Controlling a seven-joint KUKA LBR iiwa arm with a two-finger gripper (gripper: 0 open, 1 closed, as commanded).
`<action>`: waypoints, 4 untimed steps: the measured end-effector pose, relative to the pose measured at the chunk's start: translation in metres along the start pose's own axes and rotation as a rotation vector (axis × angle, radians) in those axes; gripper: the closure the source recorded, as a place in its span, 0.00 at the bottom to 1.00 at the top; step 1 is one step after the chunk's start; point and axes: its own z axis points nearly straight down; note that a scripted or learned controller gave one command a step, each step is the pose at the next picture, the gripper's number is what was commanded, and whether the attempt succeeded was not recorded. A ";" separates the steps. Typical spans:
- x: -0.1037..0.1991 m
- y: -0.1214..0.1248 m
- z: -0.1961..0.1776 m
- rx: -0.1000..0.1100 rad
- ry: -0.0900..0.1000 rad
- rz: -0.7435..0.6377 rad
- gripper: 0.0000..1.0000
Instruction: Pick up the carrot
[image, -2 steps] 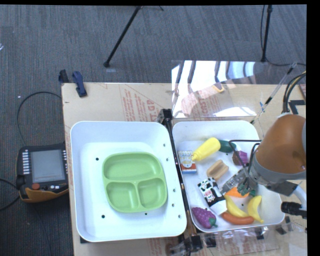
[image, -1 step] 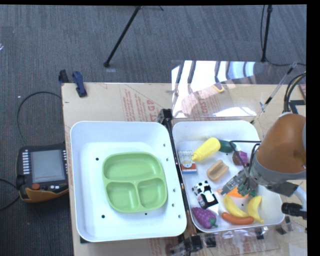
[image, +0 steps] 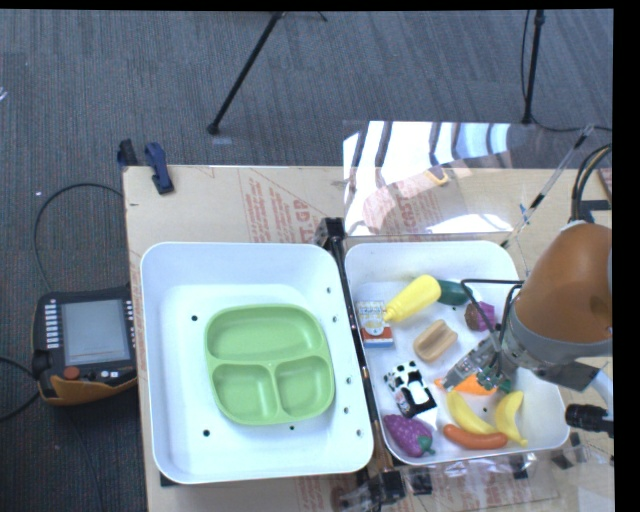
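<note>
Two shallow white plastic bins sat side by side on a brown board bench. The left bin (image: 170, 300) held one thing: a glossy light-green tray (image: 268, 362) with rounded corners, divided into three compartments. The right bin (image: 400, 262) held a jumble of small toy foods: one yellow ear of corn (image: 414, 298) with a dark green stem end, one tan hot dog bun (image: 435, 340), one small red and white carton (image: 375, 323), one black and white cow-patterned piece (image: 409, 388), one bumpy purple bunch of grapes (image: 410, 434), two curved yellow bananas (image: 472, 413), one smooth reddish sausage (image: 475, 437), and one small dark purple item (image: 481, 316) too blurred to identify.

The carrot (image: 466, 384), a small orange piece, lay in the right bin directly under the gripper (image: 487, 369), just above the bananas and mostly hidden.

The arm reached in from the right, its rounded orange band (image: 570, 285) above a grey wrist, angled down toward the lower right of that bin. The gripper sat low over the carrot; whether its fingers were apart or closed could not be told.
</note>
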 end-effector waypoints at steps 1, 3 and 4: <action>0.012 -0.005 0.041 0.027 0.012 -0.219 1.00; 0.013 -0.004 0.026 0.030 0.025 -0.202 1.00; 0.013 -0.004 0.020 0.031 0.032 -0.192 1.00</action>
